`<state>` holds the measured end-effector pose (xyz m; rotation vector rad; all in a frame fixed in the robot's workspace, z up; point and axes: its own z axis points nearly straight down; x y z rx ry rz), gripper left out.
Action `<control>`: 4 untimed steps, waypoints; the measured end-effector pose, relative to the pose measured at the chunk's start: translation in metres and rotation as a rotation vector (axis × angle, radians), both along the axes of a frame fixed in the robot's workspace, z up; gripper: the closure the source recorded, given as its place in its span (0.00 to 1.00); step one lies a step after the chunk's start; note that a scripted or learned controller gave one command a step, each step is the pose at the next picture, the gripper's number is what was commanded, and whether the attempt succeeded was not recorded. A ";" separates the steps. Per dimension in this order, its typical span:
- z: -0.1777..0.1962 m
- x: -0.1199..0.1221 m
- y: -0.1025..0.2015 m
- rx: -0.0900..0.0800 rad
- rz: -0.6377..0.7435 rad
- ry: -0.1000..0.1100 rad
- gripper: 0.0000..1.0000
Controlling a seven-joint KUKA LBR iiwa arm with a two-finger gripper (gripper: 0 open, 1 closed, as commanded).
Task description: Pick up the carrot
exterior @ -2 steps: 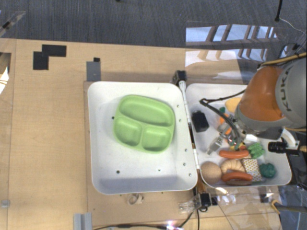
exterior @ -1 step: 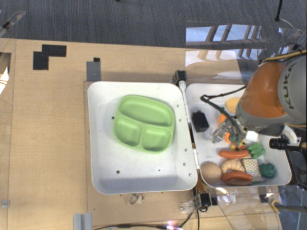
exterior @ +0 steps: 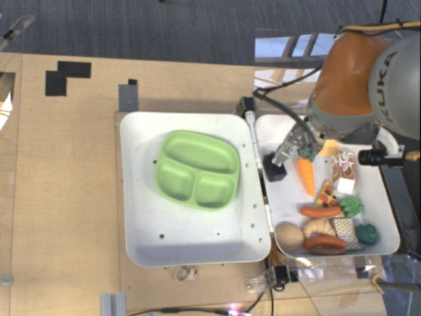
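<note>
one slim orange toy carrot [exterior: 306, 175] with a dark green tuft at its upper end lies in the right-hand shallow white bin [exterior: 389, 239], in the upper middle of that bin's floor, right of frame centre. long axis runs nearly up-down in the frame, tuft toward the top, pointed tip toward the bottom and leaning a little right.

end effector [exterior: 281, 160], metal-grey with a dark block at its low end, hangs off the grey arm with the orange band [exterior: 352, 71] that comes in from the upper right. it sits just left of the carrot's upper half, near the bin's left wall, slanting down toward lower left. carrot lies to its right and slightly below. tuft end is close beside the metal body; touching or apart not readable from this angle.

state of the end effector: cannot tell.

neighbours: a pizza-slice toy [exterior: 327, 193] just beside the carrot's tip on the lower right, a red sausage [exterior: 321, 210] below that, a pale yellow block [exterior: 328, 149] near the tuft on the right. left bin holds a green divided plastic tray [exterior: 196, 168], well apart.

judgement: the coming move turns on a short shift rightward over the carrot's middle, jaws set across the up-down axis. crowding at the tip favours a grasp nearer the thick upper half.
</note>
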<state>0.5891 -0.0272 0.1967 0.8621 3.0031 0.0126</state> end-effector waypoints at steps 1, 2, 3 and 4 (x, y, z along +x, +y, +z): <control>-0.003 -0.002 -0.003 -0.003 -0.005 0.007 0.00; -0.071 -0.030 -0.056 -0.007 0.226 0.012 0.00; -0.107 -0.048 -0.065 -0.003 -0.039 0.002 0.00; -0.094 -0.044 -0.063 -0.003 -0.032 -0.009 1.00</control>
